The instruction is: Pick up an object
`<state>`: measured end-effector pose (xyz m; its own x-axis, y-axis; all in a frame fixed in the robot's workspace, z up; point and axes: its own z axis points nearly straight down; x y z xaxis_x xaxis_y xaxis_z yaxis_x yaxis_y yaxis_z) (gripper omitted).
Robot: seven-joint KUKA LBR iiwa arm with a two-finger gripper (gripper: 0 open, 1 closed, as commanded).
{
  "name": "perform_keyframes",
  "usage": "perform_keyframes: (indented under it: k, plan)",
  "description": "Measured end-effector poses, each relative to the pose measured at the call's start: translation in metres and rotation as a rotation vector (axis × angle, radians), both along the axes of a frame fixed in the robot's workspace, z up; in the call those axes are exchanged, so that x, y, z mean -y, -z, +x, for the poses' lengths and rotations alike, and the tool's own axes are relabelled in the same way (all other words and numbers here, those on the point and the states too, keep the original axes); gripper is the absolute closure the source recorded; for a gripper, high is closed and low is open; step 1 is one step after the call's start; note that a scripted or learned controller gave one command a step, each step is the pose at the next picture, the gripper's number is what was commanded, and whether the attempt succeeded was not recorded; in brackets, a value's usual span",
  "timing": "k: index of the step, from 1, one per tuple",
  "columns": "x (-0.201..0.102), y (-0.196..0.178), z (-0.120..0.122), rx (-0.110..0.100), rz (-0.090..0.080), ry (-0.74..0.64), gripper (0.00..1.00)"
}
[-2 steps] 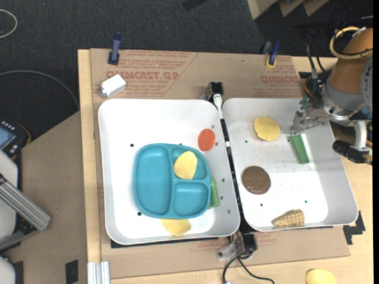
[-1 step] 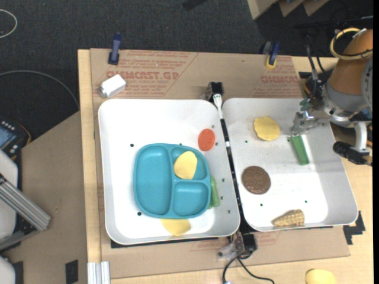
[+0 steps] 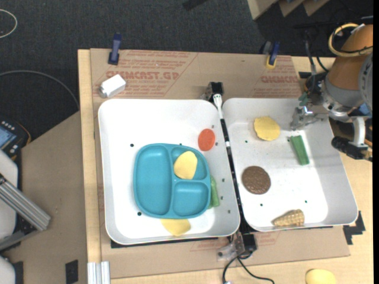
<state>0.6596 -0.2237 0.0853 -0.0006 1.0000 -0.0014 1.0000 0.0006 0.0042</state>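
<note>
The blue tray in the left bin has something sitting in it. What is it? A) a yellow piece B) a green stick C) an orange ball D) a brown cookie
A: a yellow piece lies in the upper right compartment of the blue tray, while the brown cookie and green stick lie in the right bin.

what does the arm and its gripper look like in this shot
The arm is a rounded grey body with a broad orange band near its top, at the view's right edge. Black cables loop around it, one yellowish ring of cable beside the band. Its gripper is a small metallic silver piece. A black block sits lower on the arm's right side.
</note>
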Motion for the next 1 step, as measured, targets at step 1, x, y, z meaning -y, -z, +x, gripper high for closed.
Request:
perform_keyframes:
  k: [1]
  plan:
    - [0.0001,0.0000,0.0037,-0.001,0.000,0.000,1.00]
